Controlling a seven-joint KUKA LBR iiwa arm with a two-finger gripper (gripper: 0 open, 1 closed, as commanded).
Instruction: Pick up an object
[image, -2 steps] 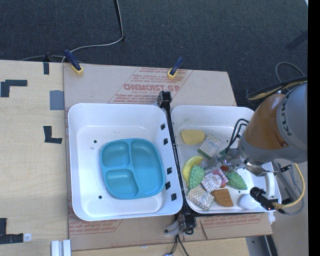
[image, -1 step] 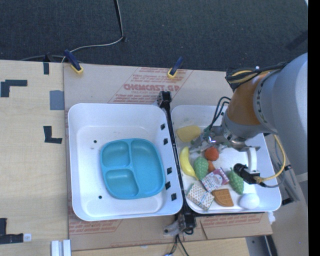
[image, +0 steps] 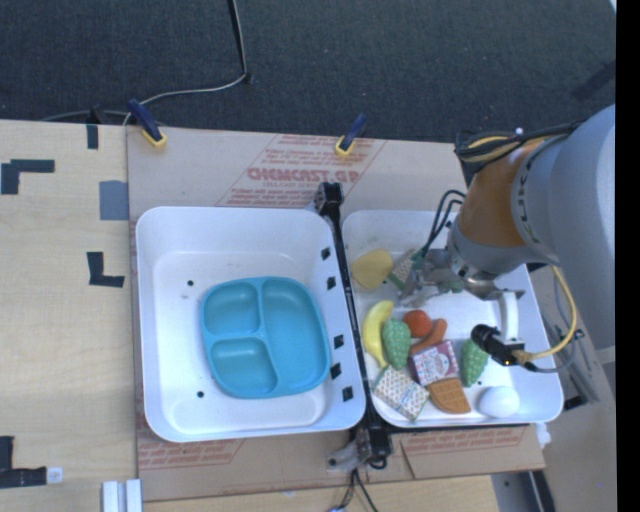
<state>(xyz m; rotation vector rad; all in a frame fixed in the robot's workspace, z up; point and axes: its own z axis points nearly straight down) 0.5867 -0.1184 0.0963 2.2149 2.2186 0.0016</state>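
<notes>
Where bench (image: 60, 300) edge nears camera, right bin (image: 545, 405) holds toy food: white egg (image: 498, 402), patterned box (image: 401, 393), pink carton (image: 435, 363), green pieces, banana (image: 375, 332), red tomato (image: 417, 324). Left bin (image: 160, 300) holds blue divided tray (image: 265, 335). Farther back, tool (image: 418, 282) low over right bin, just beside yellow lemon-like piece (image: 371, 269); finger state: cannot tell. Orange-banded arm (image: 510, 205) enters from right.

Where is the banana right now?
The banana lies in the right bin, against the divider side, just below the pale yellow toy and touching the green veggie.
</notes>
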